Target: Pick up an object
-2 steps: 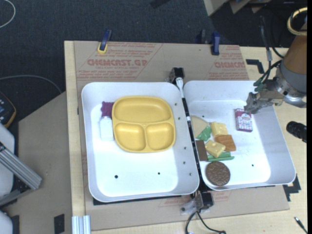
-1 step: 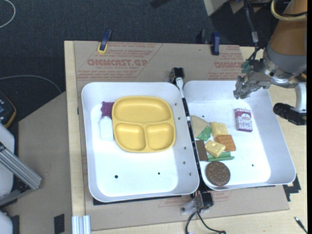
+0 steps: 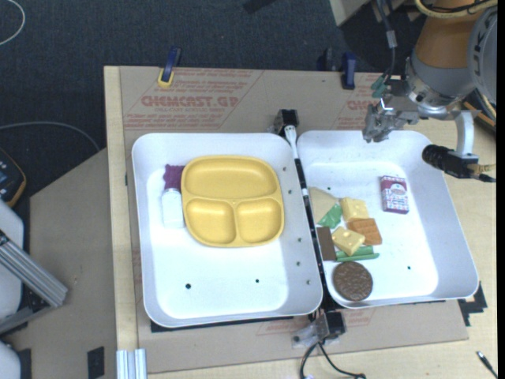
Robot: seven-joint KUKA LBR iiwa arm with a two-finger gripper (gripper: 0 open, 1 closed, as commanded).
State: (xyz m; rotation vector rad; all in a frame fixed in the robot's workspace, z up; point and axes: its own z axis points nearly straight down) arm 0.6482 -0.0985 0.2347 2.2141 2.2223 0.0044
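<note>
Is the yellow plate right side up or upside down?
Right side up. The yellow plate lies flat in the left bin with its three hollow sections facing up.

"CHEMCAST GP" in red, bench board

The arm is grey metal with 1 orange band above the wrist. Black cables run beside that band. The gripper is dark grey metal.

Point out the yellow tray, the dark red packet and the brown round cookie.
yellow tray [image 3: 232, 181]: camera view, on its large top compartment.
dark red packet [image 3: 394, 194]: camera view, on the middle of its face.
brown round cookie [image 3: 352, 280]: camera view, on its top centre.
</note>
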